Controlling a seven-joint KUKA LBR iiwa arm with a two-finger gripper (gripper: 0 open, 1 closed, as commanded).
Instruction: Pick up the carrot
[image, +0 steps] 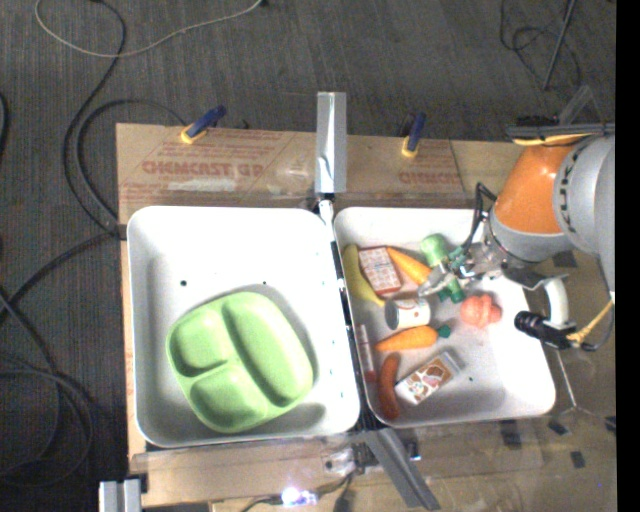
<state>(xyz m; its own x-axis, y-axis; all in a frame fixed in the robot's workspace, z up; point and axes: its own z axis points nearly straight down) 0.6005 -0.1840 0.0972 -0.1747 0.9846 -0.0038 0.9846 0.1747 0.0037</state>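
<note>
The carrot (405, 340) is orange with a small green top at its right end. It lies almost level in the middle of the right bin (520, 395), just below a small white can (408, 315). My gripper (447, 278) hangs low over the upper middle of that bin, above and to the right of the carrot and apart from it. Its tip is among a green vegetable (436, 246), an orange wedge-shaped piece (409, 265) and a small green bit beside it. The grey arm with its orange band (530, 195) reaches in from the right.
The right bin also holds a banana (358, 280), a small printed box (380, 268), a salmon-red fruit (481, 311), a red sausage (388, 385) and a snack packet (430, 375). A green divided plate (240, 355) lies in the left bin (160, 240).
</note>
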